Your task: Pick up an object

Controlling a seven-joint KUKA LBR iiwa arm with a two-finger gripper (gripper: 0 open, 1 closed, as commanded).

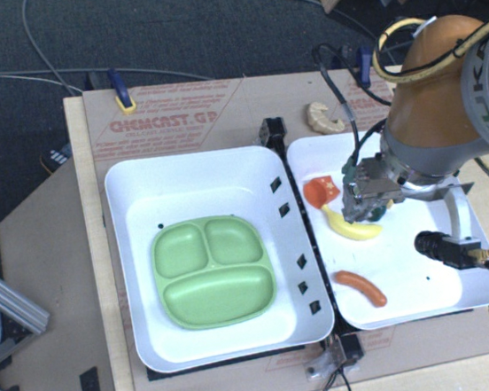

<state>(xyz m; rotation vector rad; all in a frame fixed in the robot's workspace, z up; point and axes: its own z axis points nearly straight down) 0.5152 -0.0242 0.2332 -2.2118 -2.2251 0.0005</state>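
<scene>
Camera view first, nearest edge of the bench: you have the orange sausage-shaped toy (359, 288) lying loose near the front of the right bin (437, 299), well apart from the gripper. In the left bin (131, 250) the green divided plate (213, 270) sits flat, untouched.

Move further in and you reach the step in hand. The gripper (364, 210) is down low over the yellow banana (354, 227), right at its upper end. From this angle you cannot tell how wide the jaws stand, nor whether they have the banana between them, so do not count it as caught. The red pepper-like toy (320, 192) lies just beside, on the far left of the banana. To do this well, you want the close centred across the banana's narrow width, clear of the red toy, and a straight lift with a check that the fruit rises.

Farther back, a beige ring-shaped piece (327, 116) rests on the cardboard sheet (172, 119) beyond the bins. Red printing there reads roughly "CHEMCAST GP"; the smaller lines under it are too fine to read.
</scene>
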